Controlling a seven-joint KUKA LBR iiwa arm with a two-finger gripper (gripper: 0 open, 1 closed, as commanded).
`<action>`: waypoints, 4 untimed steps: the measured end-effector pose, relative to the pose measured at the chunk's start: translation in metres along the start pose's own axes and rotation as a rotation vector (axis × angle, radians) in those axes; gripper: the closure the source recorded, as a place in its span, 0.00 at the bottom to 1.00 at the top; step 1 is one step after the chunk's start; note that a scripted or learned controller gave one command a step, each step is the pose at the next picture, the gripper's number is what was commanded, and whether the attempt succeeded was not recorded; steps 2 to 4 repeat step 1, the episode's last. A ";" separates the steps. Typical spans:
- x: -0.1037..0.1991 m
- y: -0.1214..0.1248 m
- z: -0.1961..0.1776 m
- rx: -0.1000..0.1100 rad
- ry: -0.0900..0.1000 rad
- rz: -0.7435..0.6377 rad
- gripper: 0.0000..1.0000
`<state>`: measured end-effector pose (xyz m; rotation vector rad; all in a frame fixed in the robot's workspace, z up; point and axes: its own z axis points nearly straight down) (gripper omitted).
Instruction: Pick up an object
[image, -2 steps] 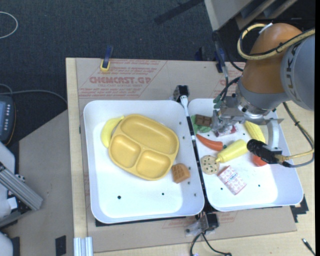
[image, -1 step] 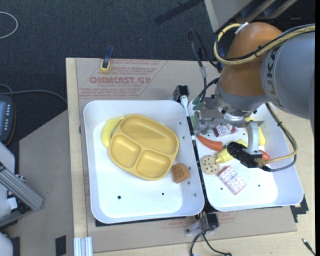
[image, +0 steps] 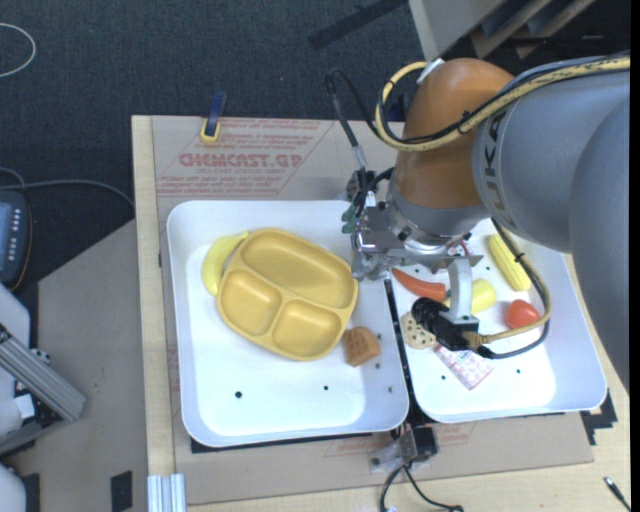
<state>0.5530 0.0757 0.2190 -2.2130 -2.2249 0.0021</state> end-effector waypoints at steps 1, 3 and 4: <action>-0.004 -0.015 -0.014 -0.001 0.000 0.006 1.00; -0.004 -0.015 -0.014 -0.001 0.000 0.006 1.00; -0.004 -0.015 -0.014 -0.001 0.000 0.006 1.00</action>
